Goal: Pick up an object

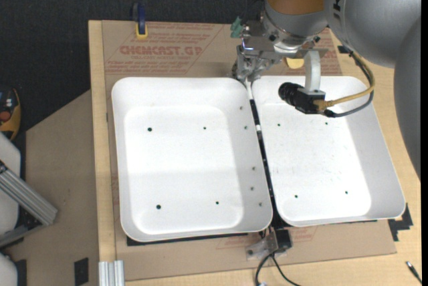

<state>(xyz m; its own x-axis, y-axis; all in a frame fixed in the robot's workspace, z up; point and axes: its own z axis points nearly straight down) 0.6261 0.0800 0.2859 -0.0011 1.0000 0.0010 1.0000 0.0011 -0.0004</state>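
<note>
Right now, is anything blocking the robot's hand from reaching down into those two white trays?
Nothing visible does. The hand hangs above the far rims, where the left bin and the right bin meet. The black fitting over the right bin is carried on the arm itself, so it travels with the hand.

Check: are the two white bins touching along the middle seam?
Touching. The camera view shows the left bin's right rim meeting the right bin's left rim along the whole seam, no bench visible between them.
</note>
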